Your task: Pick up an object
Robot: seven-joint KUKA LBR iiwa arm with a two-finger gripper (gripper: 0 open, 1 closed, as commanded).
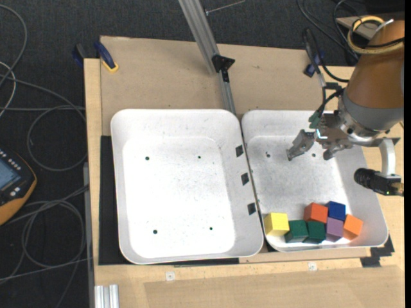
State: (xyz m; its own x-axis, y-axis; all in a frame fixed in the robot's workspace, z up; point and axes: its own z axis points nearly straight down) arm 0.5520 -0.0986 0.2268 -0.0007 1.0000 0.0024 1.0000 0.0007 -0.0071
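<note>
Blocks (314, 223) cluster in a row along the right bin's (282, 130) near edge, long axis left-right, well below the hand (313, 147). Hand hovers over bare bin floor, fingers apart, nothing between them. Left bin (128, 124) sits beside, on tabletop (160, 69).

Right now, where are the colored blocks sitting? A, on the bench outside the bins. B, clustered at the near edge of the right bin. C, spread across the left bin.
B: the colored blocks huddle together along the near edge of the right bin.
</note>
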